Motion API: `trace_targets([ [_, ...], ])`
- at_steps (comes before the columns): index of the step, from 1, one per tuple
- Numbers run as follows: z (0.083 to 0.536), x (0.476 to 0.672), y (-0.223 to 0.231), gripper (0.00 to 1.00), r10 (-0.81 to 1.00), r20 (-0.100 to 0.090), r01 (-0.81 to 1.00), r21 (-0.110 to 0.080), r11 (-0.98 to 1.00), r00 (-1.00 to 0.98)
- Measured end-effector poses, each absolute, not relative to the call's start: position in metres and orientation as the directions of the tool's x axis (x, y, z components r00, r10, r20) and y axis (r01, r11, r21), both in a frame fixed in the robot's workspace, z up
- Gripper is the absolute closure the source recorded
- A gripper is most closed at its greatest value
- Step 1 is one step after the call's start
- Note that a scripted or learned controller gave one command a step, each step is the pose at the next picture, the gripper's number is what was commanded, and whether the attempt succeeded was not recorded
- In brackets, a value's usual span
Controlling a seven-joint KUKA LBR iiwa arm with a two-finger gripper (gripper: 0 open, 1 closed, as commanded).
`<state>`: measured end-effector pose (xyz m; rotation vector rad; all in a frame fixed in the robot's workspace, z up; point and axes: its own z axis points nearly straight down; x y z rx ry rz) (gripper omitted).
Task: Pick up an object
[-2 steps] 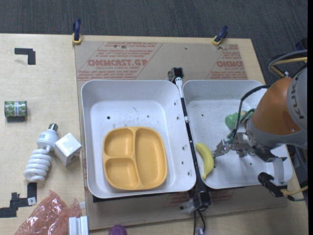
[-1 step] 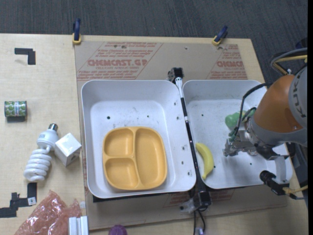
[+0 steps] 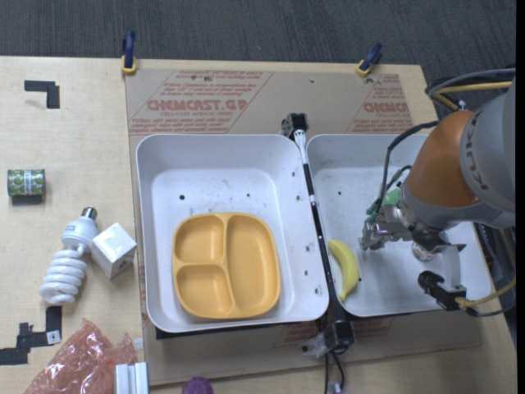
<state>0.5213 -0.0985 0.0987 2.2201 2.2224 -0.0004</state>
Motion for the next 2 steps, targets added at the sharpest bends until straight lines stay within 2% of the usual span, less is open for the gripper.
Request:
trace_targets([
  [1,0.093,0.529,-0.120,1.00,1.000,-0.001,1.000,0.001,-0.001,0.001],
  [2,0.092,0.538,-0.108,1.00,1.000,-0.001,1.000,0.001,0.002,-0.002],
])
